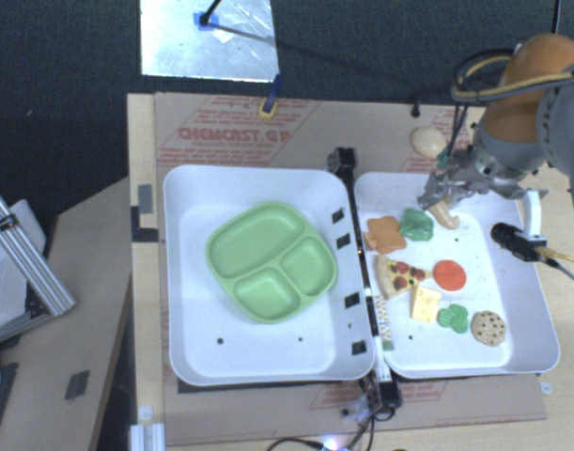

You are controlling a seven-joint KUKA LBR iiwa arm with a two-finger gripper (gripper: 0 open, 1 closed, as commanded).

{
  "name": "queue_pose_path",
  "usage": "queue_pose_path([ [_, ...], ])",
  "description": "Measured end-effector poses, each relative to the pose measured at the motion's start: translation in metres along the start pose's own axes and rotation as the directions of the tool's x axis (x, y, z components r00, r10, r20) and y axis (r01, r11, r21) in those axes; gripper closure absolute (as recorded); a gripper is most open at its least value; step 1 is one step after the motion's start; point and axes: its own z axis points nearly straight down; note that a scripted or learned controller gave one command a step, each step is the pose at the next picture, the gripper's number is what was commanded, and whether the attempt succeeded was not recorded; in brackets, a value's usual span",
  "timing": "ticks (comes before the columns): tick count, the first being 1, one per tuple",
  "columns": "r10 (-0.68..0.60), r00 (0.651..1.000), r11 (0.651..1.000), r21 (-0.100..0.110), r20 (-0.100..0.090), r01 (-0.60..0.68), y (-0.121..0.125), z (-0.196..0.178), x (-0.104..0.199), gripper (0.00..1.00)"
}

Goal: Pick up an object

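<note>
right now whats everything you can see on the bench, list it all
white bins: two, side by side on the bench
divided plate: one, green, left bin
toast slice: one, orange-brown, right bin, left side
green toy piece: one, beside the toast
pizza slice: one, right bin centre
tomato slice: one, red, right of pizza
cheese wedge: one, yellow, below pizza
broccoli: one, green, near front
cookie: one, tan, front right
egg: one, cream, behind right bin
pincer: one, grey, over right bin's back
</note>
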Motion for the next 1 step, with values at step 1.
queue_pose_path([
  [1,-0.001,1.000,1.000,-0.002,0.000,0.001,0.0014,-0.0644,0.0052,1.00],
])
